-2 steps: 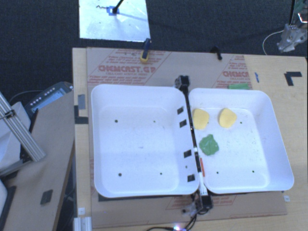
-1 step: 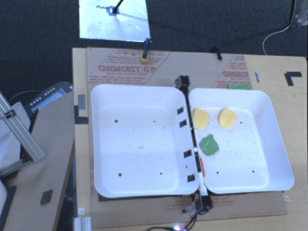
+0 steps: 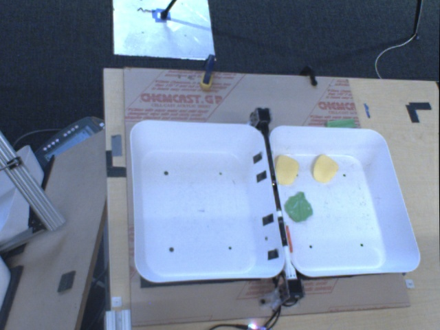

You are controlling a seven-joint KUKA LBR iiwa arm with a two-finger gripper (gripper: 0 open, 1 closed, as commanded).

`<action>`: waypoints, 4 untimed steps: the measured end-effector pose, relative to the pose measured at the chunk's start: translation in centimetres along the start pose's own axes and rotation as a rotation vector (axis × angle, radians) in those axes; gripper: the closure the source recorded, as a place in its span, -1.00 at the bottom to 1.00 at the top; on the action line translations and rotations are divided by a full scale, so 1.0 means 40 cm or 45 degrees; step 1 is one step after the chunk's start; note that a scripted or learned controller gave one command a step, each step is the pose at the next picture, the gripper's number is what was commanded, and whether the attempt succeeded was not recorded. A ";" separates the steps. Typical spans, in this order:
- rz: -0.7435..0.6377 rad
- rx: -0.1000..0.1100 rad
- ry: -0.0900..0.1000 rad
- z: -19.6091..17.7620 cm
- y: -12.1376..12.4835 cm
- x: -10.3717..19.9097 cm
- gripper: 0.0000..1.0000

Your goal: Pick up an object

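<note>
Pincer's state cannot be told — right bin [image 3: 361, 243] holds a smooth rounded yellow piece [image 3: 286, 169], its yellow twin [image 3: 324, 168] and a crinkly green lump [image 3: 298, 207] — near together.

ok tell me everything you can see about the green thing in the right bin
The green thing is a small lumpy piece with an uneven outline, soft-looking and matte, maybe foam or rubber. It lies flat on the floor of the right bin, in the left part, near the divide between the bins. It sits just below the left of two yellow pieces, close to it but apart. Nothing touches it except the bin floor.
</note>
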State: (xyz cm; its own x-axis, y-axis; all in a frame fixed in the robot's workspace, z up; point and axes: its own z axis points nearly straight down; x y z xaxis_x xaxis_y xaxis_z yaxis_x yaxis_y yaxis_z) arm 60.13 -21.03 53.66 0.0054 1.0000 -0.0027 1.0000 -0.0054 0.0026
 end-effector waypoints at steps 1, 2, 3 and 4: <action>-0.016 -0.003 0.000 0.005 0.174 0.014 1.00; -0.007 -0.002 0.002 0.000 0.060 0.009 1.00; -0.014 -0.003 0.000 0.004 0.172 0.013 1.00; -0.023 0.015 0.011 0.282 0.139 0.250 1.00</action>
